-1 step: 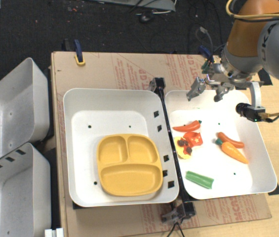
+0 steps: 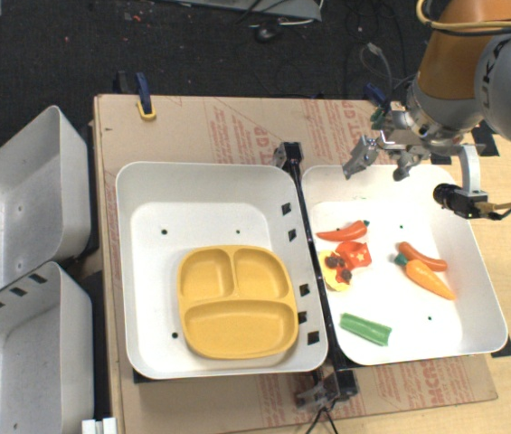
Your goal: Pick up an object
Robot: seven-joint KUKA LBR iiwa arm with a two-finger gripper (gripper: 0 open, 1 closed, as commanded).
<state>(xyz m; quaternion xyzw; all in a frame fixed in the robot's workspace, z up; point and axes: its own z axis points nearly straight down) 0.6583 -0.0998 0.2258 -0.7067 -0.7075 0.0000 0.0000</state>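
Fingers spread wide, your gripper (image 2: pixel 378 163) hung over the right bin's (image 2: pixel 481 283) far edge, carrot (image 2: pixel 429 278) lying nearer the camera.

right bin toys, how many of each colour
red: 2, a chili pepper and a tomato-like piece
orange: 1, a carrot
green: 1, a cucumber-like piece
yellow: 1, a piece partly under the red one
total: 5

Arm (image 2: pixel 486 57) cut off at right edge; yellow item (image 2: pixel 335 277) partly hidden under red toy (image 2: pixel 353 256).
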